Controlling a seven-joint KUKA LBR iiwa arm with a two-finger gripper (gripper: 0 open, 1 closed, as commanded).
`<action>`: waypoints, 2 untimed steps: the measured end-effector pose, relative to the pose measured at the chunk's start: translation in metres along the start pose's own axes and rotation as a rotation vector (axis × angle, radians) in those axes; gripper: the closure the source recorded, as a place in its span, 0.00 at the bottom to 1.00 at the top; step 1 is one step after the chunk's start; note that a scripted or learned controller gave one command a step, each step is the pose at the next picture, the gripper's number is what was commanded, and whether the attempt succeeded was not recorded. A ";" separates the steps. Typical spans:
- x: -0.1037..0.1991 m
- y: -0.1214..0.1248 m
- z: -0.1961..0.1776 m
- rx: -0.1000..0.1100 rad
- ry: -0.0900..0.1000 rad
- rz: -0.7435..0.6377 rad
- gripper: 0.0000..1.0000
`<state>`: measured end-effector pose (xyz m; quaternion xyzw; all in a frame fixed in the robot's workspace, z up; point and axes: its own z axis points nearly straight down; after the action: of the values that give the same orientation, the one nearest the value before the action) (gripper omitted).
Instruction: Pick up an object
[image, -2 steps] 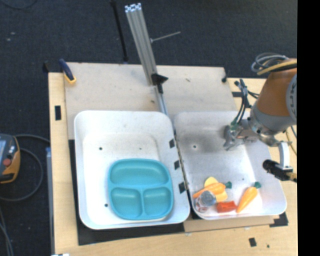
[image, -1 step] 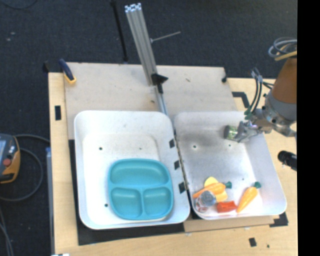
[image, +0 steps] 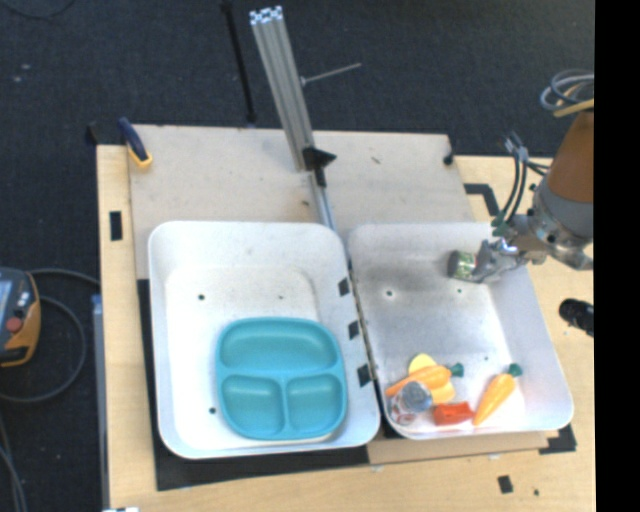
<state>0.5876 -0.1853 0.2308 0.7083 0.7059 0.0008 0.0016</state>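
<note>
- The toy heap (image: 448, 392) lies nearest the camera, in the near corner of the right bin (image: 420, 300). It comprises a toy carrot (image: 497, 393), a yellow-and-orange piece (image: 428, 374), a red block (image: 453, 412) and a clear rounded item (image: 410, 403); these touch or overlap one another.
- The teal divided plate (image: 282, 391) rests in the near part of the left bin (image: 250, 290), well apart from the heap.
- The gripper (image: 478, 266) hangs low over the far right part of the right bin, close to its wall. A small greenish round object (image: 461, 264) sits right at its tip.
- Pincer state: cannot be determined. The view does not resolve whether it is released, clenched, or grasping the round object.
- Step in hand, as a judgement: the grasp attempt on the greenish object.
- Next move calls for confirmation of a secure hold, then a straight vertical lift clear of the bin wall. If the object stays on the bin floor, re-centre over it.
</note>
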 end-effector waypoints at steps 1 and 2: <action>0.049 -0.010 0.008 0.002 0.001 -0.009 1.00; 0.094 -0.015 -0.003 0.001 0.003 -0.011 1.00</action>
<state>0.5726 -0.0909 0.2334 0.7046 0.7096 0.0013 0.0004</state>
